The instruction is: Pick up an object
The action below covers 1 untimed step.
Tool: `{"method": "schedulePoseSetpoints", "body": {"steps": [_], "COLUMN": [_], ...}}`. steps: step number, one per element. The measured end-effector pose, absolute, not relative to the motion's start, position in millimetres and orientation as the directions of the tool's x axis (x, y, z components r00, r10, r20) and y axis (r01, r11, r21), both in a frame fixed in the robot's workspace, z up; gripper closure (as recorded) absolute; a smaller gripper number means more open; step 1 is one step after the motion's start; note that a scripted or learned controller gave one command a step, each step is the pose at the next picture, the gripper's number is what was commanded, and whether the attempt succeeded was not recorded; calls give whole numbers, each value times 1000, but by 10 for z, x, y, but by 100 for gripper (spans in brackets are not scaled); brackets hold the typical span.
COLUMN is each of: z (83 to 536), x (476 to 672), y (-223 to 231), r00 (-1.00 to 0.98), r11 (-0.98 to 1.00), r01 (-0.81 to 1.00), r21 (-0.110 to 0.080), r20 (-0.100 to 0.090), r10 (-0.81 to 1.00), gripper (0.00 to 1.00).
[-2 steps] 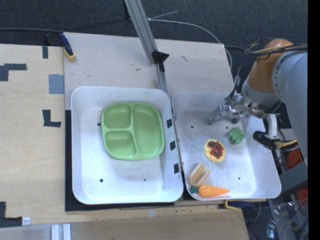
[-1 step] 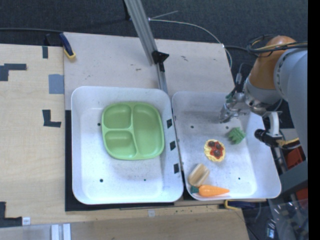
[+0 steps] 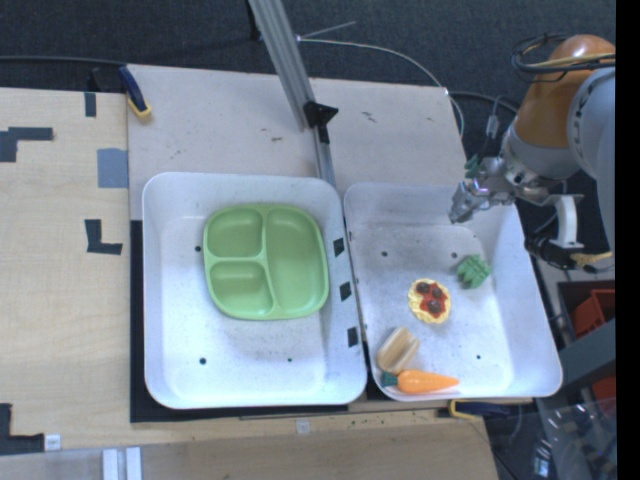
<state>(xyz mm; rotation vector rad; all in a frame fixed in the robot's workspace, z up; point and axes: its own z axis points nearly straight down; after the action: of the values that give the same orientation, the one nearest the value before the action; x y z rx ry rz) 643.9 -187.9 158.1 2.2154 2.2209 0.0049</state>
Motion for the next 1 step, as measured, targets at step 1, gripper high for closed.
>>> {"method": "schedulePoseSetpoints", "body": {"steps": [1], "z": [2155], "x": [6515], "y": [-1794], "r00": [-3], "r11": [3], "r01": [1000], "r21": [6], "r20": [-1], "r10": [1000], "gripper": [100]}}
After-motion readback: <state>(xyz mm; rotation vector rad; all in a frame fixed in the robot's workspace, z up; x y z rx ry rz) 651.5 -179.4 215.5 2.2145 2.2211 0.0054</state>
